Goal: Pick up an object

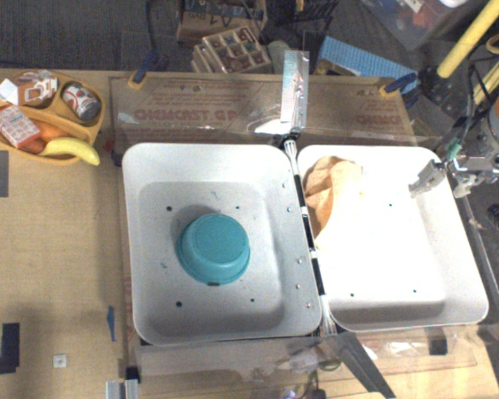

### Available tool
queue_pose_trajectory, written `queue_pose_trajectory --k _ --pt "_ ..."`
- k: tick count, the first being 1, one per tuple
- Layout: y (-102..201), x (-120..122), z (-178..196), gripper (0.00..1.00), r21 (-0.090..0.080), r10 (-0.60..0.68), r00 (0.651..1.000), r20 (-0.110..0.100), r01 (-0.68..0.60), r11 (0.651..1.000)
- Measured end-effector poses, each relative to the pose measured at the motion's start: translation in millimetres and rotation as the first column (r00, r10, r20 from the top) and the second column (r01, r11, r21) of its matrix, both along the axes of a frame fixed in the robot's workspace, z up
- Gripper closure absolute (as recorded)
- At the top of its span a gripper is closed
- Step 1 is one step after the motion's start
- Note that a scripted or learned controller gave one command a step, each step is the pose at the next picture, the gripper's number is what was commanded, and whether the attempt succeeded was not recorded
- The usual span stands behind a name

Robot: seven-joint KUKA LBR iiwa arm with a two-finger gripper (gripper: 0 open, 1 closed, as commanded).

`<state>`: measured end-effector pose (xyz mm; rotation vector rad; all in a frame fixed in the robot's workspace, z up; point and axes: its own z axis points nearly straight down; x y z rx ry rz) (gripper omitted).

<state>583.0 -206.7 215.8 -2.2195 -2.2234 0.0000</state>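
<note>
Seen from above at a slant: two shallow white bins side by side on a table. Left bin (150,173) holding a teal bowl (214,248), upside down, round, a little left of the bin's middle and nearer its front edge. Right bin (416,264) holding a crumpled tan cloth (328,191), bunched against the bin's left wall near the back corner, its long axis running roughly front to back along that wall.

Gripper (439,173) at the right bin's back right corner, over the rim, small and partly blurred; cannot tell how far apart it stands, and nothing visible held in it.

Key relation for the coming move: both candidate things lying to the left of the gripper. Tan cloth the nearer one, straight across the right bin along its back half. Teal bowl farther off, across the dividing wall between the bins and toward the front. Judged the likelier target: the cloth, soft and easy to pinch at a raised fold; the bowl's smooth dome likely to slip from two fingers.

At the table's back left corner, a yellow tray (33,135) with a banana (72,150) and small packets, well apart from both bins.
</note>
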Motion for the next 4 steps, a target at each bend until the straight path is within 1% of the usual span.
queue_pose_trajectory --k 1,2,3,4 --pt "76 57 -69 0.00 -0.001 -0.121 0.993 0.001 0.121 0.993" --pt "-4 55 -48 0.00 -0.002 -0.126 0.992 0.003 0.126 0.992" --pt "98 86 -128 0.00 -0.002 -0.058 0.998 0.006 0.058 0.998" --pt "51 80 -130 0.00 -0.002 -0.048 0.999 0.004 0.048 0.999"
